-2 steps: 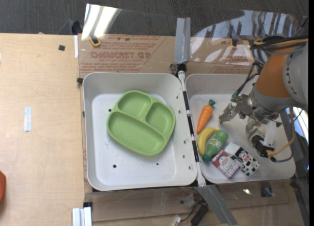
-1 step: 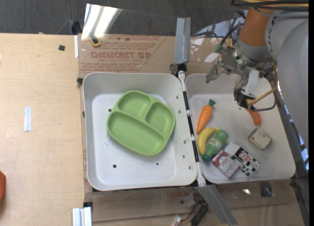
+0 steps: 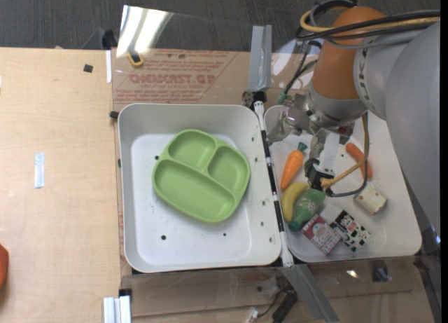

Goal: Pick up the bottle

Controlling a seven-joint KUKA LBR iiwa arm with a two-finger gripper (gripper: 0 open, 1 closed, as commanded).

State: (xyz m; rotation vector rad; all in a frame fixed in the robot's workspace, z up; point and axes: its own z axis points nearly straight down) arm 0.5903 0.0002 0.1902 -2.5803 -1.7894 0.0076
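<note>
The bottle [image 3: 307, 209] is small and green, lying in the right bin [image 3: 399, 234] near its front left corner. It rests against a yellow banana [image 3: 292, 198]. My gripper [image 3: 318, 148] hangs over the middle of the right bin, behind the bottle and just right of an orange carrot [image 3: 292, 165]. There is a gap between the gripper and the bottle. The grey arm with its orange band covers the bin's back right part.
The left bin [image 3: 133, 195] holds a green divided plate [image 3: 201, 174]. In the right bin there are also a pink and white box [image 3: 321, 234], a black and white patterned box [image 3: 350, 230], a white block [image 3: 371, 200] and a second orange piece [image 3: 356, 153].
</note>
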